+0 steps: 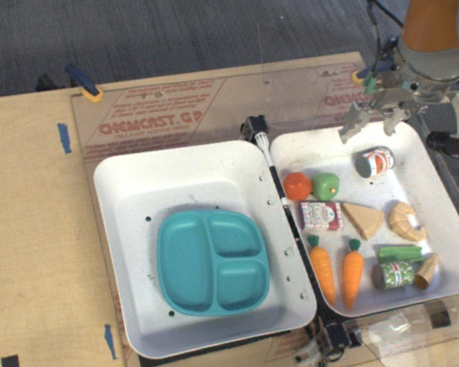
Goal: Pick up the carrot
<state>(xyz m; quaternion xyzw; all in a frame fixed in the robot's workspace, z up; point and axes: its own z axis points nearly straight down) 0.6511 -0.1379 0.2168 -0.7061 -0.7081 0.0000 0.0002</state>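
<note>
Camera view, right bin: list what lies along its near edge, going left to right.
Carrot at the bin wall → second carrot → green can lying on its side → tan cone-shaped piece.

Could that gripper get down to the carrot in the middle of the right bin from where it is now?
Probably yes. The gripper sits above the far rim of the right bin, and the carrot lies uncovered near the front. A second carrot and a green can lie close beside it, so space is tight.

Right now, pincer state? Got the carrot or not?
Pincer: open, holding nothing, hovering over the far edge of the right-hand shallow white bin. Both orange toy carrots lie in that bin, untouched.
</note>
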